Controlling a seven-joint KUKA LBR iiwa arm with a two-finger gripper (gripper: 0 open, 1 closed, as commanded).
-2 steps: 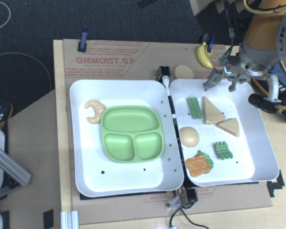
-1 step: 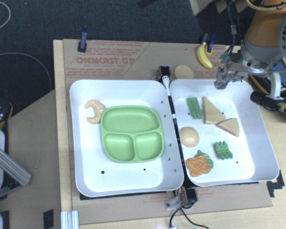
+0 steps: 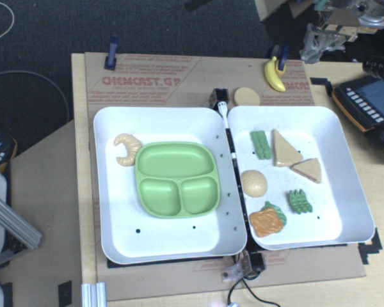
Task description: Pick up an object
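You had the gripper point(image 3: 319, 38) up at the far right corner, above the bench edge and well apart from both bins. It was small and blurred there, so you could not tell how it was set, and nothing showed in its grasp.

Your things to pick lay mostly in the right bin point(image 3: 345, 171). A green stick point(image 3: 261, 144) lay near its back left, with a tan wedge point(image 3: 283, 149) just beside it and a second wedge point(image 3: 308, 169) touching that one's front corner. A bun point(image 3: 254, 183) sat by the left wall. A green chunk point(image 3: 299, 201) lay near the front, and an orange piece point(image 3: 267, 221) sat at the front left, just beside the bun.

In the left bin point(image 3: 112, 190) you had a green tray point(image 3: 176, 178) with three compartments, lying flat in the middle, and a croissant point(image 3: 127, 149) touching its back left corner.

Behind the bins, on the board point(image 3: 147, 82), lay a banana point(image 3: 274, 75) and a tan disc point(image 3: 246, 96), close to each other
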